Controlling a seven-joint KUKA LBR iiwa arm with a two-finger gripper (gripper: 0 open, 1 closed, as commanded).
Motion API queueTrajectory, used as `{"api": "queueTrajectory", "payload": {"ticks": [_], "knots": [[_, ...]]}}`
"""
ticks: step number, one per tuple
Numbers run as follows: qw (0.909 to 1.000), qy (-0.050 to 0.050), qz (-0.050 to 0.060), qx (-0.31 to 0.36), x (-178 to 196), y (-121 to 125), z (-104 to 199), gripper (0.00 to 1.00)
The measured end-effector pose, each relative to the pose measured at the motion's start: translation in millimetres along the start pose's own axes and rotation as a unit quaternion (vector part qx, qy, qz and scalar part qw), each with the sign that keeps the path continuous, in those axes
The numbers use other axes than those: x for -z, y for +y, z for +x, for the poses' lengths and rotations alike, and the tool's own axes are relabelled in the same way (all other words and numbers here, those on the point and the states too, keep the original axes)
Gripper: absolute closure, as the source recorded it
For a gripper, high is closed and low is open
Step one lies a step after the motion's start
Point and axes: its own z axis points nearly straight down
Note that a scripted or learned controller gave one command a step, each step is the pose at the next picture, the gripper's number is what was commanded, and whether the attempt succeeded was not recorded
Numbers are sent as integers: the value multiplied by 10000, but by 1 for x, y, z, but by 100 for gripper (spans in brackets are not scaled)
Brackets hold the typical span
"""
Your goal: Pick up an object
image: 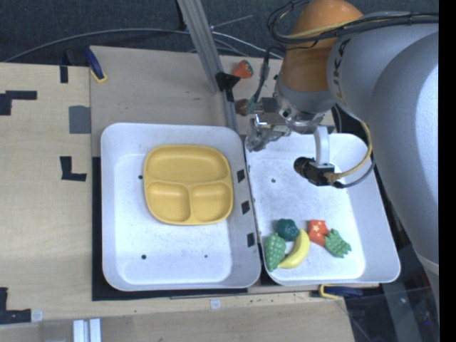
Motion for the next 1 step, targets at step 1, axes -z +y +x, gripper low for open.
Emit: {"api": "queueTrajectory", "payload": {"ticks": [1], "knots": [[10000,-1,3,-2,-8,-12,55,100]]}}
